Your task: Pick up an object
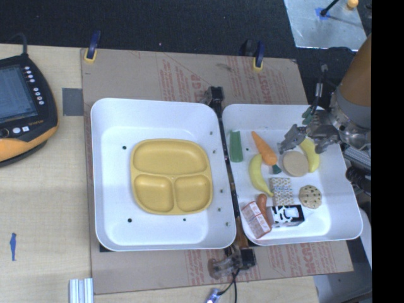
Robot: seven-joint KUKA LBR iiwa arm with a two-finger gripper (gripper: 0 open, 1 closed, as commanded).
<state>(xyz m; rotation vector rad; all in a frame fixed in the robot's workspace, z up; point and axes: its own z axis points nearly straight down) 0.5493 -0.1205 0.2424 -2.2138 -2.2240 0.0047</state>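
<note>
Cardboard-covered bench (189, 74), two white bins; tool (307, 137) fingers spread, over right bin (334, 223), gripping nothing.

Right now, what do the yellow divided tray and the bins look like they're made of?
Yellow divided tray: looks like moulded plastic, matte to satin, with rounded compartments, uniform colour and soft highlights. Left bin and right bin: probably thin formed plastic, smooth white with rounded corners and a slight sheen; painted metal can't be ruled out.

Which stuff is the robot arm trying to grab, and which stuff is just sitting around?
For the job: end effector, carrot, two bananas, round disc, cookie, green block, small cartons.

Just lying about: yellow divided tray, handheld controller, clamps.
</note>
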